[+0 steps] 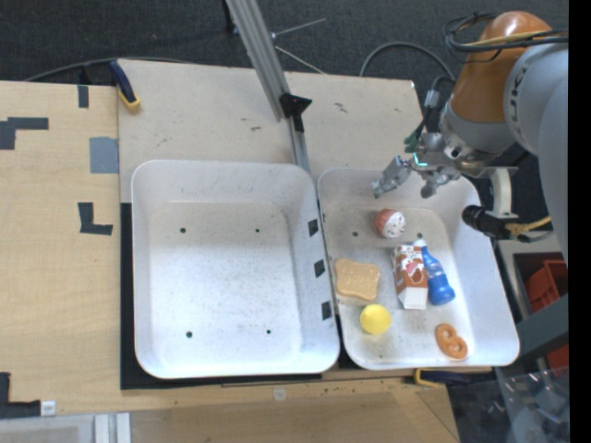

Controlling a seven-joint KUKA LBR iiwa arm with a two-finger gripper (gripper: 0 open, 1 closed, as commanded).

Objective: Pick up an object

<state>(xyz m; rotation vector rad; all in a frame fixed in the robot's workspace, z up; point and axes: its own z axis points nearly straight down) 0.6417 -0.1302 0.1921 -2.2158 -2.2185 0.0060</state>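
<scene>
Below the gripper [407,182], whose fingers you see spread apart and holding nothing, a small round ball [391,221], red and white, lies in the right bin [489,332], near its far end.

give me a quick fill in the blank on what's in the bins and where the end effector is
1. The toast slice, yellow ball and pretzel all lie in the ____ bin.
2. The blue bottle lies touching the ____.
3. The end effector hangs over the right bin's ____ end.

Missing words: right; carton; far
</scene>
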